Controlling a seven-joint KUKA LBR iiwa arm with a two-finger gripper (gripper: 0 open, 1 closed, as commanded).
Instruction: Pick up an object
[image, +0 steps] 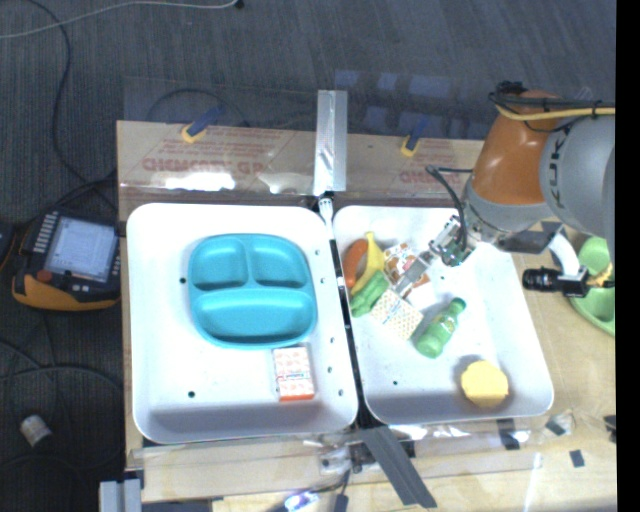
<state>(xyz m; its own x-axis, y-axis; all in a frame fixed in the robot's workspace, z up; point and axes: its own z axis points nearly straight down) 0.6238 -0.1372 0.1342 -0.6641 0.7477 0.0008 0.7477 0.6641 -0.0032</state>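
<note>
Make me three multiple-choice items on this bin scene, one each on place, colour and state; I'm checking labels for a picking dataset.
1. Where does the blue divided tray lie?
A. left bin
B. right bin
C. on the floor

2. What colour is the bottle in the right bin?
A. red
B. green
C. white

3. How does that bottle sit?
A. upright
B. lying on its side
C. inside the tray

Answers:
1 A: the tray rests in the left bin, with a small carton just below it in the camera view.
2 B: its body and cap are green.
3 B: it lies flat on the bin floor, near the yellow object.
</note>
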